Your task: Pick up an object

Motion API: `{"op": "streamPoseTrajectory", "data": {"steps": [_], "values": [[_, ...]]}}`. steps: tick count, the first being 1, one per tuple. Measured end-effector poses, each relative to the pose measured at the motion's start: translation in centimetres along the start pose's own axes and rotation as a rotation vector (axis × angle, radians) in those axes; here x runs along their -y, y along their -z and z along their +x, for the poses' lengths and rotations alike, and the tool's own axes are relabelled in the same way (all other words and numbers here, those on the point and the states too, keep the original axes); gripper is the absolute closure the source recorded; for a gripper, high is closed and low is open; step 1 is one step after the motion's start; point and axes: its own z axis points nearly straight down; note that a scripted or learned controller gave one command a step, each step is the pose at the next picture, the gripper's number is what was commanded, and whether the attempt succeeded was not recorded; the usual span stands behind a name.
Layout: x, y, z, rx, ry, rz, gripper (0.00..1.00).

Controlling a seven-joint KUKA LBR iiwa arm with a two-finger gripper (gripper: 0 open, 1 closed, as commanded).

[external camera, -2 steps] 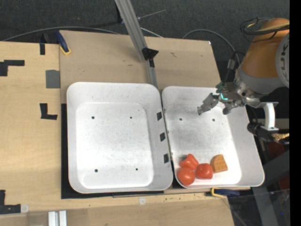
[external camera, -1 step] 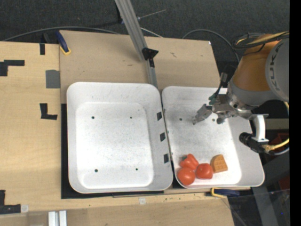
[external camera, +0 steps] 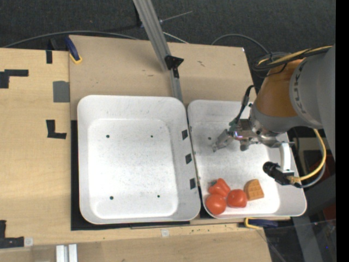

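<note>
At the frame's right, a grey arm (external camera: pixel 319 86) with an orange band (external camera: pixel 275 94), yellow and black cables, metallic tool (external camera: pixel 222 142).

Arm: grey KUKA iiwa arm (external camera: pixel 319 86) w/ orange band (external camera: pixel 275 94) above wrist, enters from view's right, bulk at upper right.
Wrist: bent down and toward view's left, below orange band, dark metal section w/ small lit spot.
Cables: yellow and black cable loops along arm's lower right side; black connector sticks out near wrist.
Gripper: metal two-finger gripper (external camera: pixel 221 142), points left and slightly down, low over bin floor.
Fingers: slim, grey, too blurred to judge gap.
</note>
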Motion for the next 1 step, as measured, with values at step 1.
{"op": "streamPoseTrajectory", "data": {"steps": [1], "values": [[0.00, -4.20, 0.04, 0.002, 0.000, -0.005, 0.00]]}}
